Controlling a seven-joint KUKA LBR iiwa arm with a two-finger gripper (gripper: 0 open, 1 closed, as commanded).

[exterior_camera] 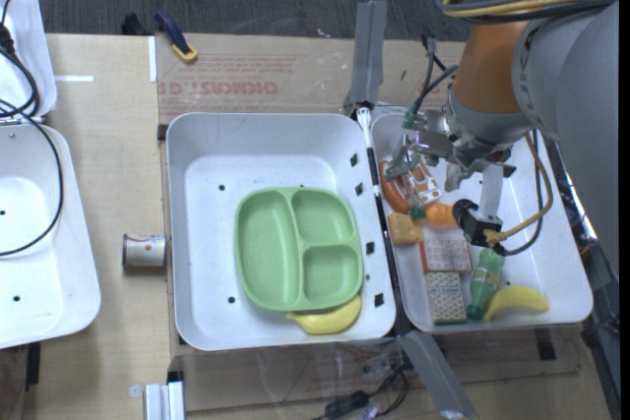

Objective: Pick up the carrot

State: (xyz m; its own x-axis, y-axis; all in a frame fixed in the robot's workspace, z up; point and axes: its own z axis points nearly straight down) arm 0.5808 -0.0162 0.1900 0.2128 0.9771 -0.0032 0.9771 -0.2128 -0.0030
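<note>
The gripper (415, 164) is seen low over the right bin (566, 295), at the heap's twelve o'clock edge. The carrot (394, 194) (an orange form, half hidden) appears to lie just beneath, at seven o'clock from the fingertips. Whether anything is clasped cannot be told from this angle. A clean pick would be favoured by a descent centred across the carrot's width, with the small orange fruit (440, 212) and the cracker boxes (445, 254) at five o'clock left undisturbed.

Green tray (258, 251) smooth plastic (slight sheen); bins (197, 172) matt white.
</note>
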